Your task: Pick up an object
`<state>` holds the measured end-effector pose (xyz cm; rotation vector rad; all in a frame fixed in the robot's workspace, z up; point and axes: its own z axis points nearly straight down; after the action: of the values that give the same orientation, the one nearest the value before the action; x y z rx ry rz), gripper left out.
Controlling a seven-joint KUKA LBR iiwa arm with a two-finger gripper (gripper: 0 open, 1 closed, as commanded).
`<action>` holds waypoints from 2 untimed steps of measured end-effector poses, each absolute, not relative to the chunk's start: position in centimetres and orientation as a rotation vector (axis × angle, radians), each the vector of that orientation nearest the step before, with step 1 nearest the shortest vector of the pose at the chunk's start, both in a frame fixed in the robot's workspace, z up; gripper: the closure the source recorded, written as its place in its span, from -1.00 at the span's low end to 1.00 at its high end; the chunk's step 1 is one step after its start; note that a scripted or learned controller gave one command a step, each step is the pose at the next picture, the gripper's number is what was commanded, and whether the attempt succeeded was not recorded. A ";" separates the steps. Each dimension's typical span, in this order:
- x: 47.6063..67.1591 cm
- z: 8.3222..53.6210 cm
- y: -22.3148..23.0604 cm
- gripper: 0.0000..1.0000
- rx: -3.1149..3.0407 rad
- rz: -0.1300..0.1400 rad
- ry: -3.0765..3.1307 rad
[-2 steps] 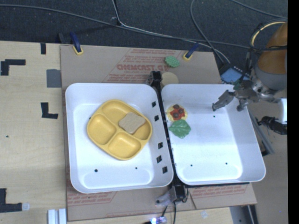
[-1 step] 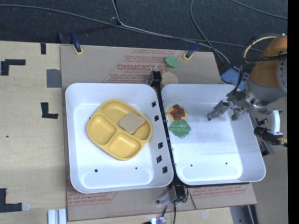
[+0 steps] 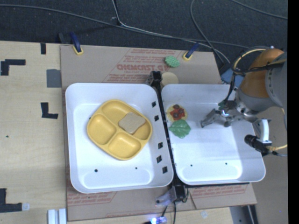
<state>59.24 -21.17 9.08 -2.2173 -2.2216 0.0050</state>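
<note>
Camera view looks down at a slant on a wooden desk point(image 3: 28, 139) carrying two shallow white bins side by side. In the left bin point(image 3: 79, 171) sits a yellow divided plate point(image 3: 105, 129) with a tan slice of bread point(image 3: 132, 122) resting in one of its compartments. In the right bin point(image 3: 219, 169), near its left wall, lie a small red and yellow toy food piece point(image 3: 177, 112) and, just beside it on the near side, a green leafy piece point(image 3: 180, 128); the two appear to touch. Either one could be the thing to pick up.

From the right, the grey arm with its orange band reaches over the right bin. Its gripper point(image 3: 206, 122) points left toward those two pieces but is apart from them, holding nothing. Whether the fingers are spread or closed cannot be told at this size.

To do the pick well, the gripper likely needs to travel further left, centre over one piece alone, and descend squarely so it does not push the neighbour against the bin wall.
</note>
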 end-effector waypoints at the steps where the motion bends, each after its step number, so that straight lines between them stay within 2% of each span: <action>1: 59.3 10.3 -21.1 1.00 -2.218 0.003 -2.224; 2: 60.0 16.4 -20.6 1.00 -2.222 -0.003 -2.226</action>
<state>60.04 -20.63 16.36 -2.2218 -2.2264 -0.0026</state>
